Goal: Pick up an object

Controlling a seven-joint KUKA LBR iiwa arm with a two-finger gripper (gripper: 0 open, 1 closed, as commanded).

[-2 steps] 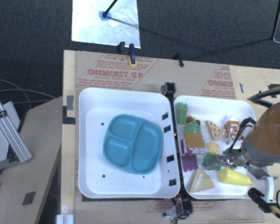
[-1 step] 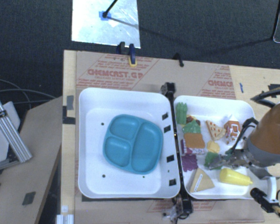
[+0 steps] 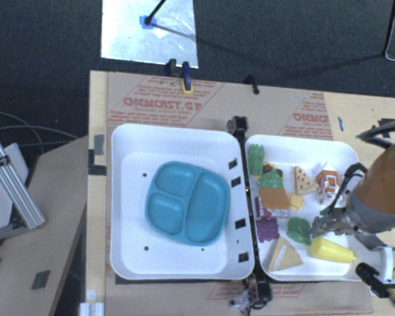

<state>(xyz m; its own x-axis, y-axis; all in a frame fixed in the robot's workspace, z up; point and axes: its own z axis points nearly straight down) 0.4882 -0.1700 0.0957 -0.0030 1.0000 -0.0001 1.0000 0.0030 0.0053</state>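
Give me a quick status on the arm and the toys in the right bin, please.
Gripper low in right bin, nothing seen held. Green toy and yellow toy beside it. Blue plate alone in left bin.

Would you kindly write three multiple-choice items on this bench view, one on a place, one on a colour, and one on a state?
1. Where does the divided plate lie?
A. in the left bin
B. in the right bin
C. on the floor

2. What colour is the plate?
A. red
B. blue
C. black

3. How does the gripper stand to the toy food?
A. far above the left bin
B. outside both bins
C. low in the right bin, between the green toy and the yellow toy

Answers: 1 A, it sits alone in the left bin; 2 B, it is light blue; 3 C, the gripper is down among the toys.
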